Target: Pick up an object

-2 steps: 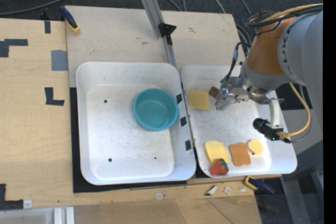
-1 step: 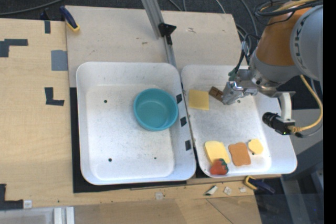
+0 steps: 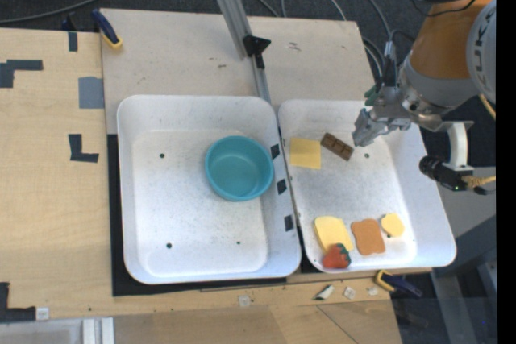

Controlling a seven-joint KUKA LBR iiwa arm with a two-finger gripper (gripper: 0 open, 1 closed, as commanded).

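The brown chocolate-like bar (image 3: 337,147) lies flat and slightly askew in the far part of the right bin (image 3: 419,173), just right of a pale yellow square slice (image 3: 305,153), the 2 close but apart. The gripper (image 3: 364,133) hangs just right of the bar's right end, on the grey arm (image 3: 447,36) reaching in from the right. Whether the claw is released or clenched cannot be told from this angle; nothing is seen held in it.

Judgement: the bar is the nearest candidate, and the step in hand is the approach to it. To do it well, the gripper needs to shift a little left so that it is centred over the bar, turn to close across the bar's narrow width, and descend to the bin floor before closing. The bar is thin, so a shallow descent would likely miss it.

Risk: drifting left could nudge the yellow slice.

Near end of the right bin: 4 toy food pieces clustered, a yellow piece (image 3: 330,231), a red strawberry-like piece (image 3: 337,257), an orange slab (image 3: 368,237) and a small yellow piece (image 3: 393,225). Left bin (image 3: 141,173): 1 teal bowl (image 3: 239,167), upright.
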